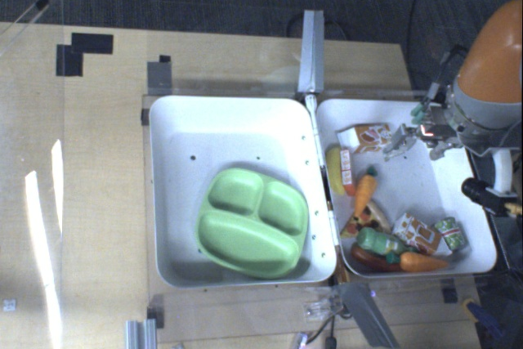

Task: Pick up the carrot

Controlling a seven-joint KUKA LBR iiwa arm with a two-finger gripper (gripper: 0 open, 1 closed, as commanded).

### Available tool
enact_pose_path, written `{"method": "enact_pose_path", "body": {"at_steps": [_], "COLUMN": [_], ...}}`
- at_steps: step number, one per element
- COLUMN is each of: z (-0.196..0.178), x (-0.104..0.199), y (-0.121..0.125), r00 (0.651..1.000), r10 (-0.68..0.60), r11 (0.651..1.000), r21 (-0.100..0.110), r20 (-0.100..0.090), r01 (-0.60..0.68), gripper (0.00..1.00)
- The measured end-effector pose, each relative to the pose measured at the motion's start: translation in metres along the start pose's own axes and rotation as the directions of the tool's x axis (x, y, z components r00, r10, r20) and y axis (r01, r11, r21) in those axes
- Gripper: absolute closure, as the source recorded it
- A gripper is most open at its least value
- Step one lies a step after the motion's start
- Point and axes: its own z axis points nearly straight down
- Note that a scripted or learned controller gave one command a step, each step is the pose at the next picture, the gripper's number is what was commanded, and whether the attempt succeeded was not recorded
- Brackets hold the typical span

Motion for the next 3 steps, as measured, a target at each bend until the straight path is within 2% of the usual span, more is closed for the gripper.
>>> {"method": "enact_pose_path", "body": {"at_steps": [1,2,3], "z": [0.127,0.115,0.031], "x": [0.031,0.033,0.097], "y": [-0.023,-0.021,-0.051], "r00": [0.973,0.973,0.997], "r10": [-0.23,-0.231,-0.074], "r11": [0.973,0.973,0.997], "r21": [-0.009,-0.015,-0.002], "r20": [0.003,0.003,0.0], "r01": [0.23,0.231,0.074], "gripper": [0.0,1.0,1.0]}}
